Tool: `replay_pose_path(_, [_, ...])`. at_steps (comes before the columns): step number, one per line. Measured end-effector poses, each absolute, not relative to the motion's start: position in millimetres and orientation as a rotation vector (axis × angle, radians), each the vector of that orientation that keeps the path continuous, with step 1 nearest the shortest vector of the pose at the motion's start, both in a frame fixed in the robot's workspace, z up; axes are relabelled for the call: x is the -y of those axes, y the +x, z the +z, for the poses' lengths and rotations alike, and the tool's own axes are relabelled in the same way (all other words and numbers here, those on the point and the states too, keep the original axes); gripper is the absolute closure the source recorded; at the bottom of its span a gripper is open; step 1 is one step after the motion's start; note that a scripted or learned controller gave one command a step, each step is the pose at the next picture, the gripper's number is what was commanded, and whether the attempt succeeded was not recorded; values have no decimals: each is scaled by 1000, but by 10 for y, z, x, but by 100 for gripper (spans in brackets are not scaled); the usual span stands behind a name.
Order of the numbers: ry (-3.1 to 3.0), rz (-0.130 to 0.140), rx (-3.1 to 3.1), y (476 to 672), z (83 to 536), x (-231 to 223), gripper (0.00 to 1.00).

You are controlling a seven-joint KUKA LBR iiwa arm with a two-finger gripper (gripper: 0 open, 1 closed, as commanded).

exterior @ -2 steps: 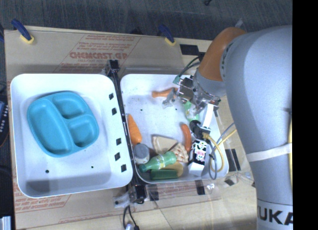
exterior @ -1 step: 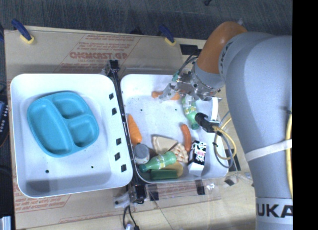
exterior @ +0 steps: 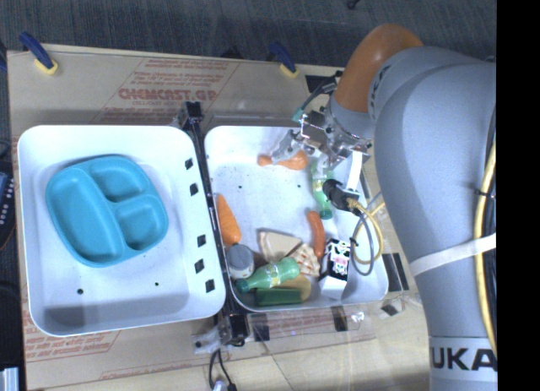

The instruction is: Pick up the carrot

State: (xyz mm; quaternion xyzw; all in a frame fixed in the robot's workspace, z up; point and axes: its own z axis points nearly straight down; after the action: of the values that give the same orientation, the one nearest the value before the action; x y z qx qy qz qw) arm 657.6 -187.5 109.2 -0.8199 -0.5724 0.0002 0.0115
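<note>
An orange carrot [exterior: 227,219] lies lengthwise against the left wall of the right bin [exterior: 253,140]. A second slim orange piece [exterior: 316,231] lies near that bin's right side. A third orange item [exterior: 286,160] rests at the back of the bin, directly under and beside my gripper [exterior: 309,138]. The gripper hangs low over the bin's back right corner, with cables running off its wrist. I cannot see whether it touches the orange item.
The front of the right bin is crowded: a green bottle [exterior: 272,275], a small can [exterior: 240,259], a sandwich wedge [exterior: 278,244], a cow-print carton [exterior: 337,260] and a green item [exterior: 321,195]. The left bin [exterior: 51,313] holds a blue divided plate [exterior: 105,208].
</note>
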Motion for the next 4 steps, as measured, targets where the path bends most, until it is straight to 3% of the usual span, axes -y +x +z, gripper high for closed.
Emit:
replay_pose_path(1, [-2483, -1, 1884, 6595, 981, 1804, 0])
replay_pose_path(2, [-2477, 14, 1903, 6589, 1077, 1826, 100])
replay_pose_path(3, [-2473, 14, 1904, 6590, 1073, 1811, 0])
replay_pose_path(4, [-2466, 14, 1912, 6601, 1187, 1804, 100])
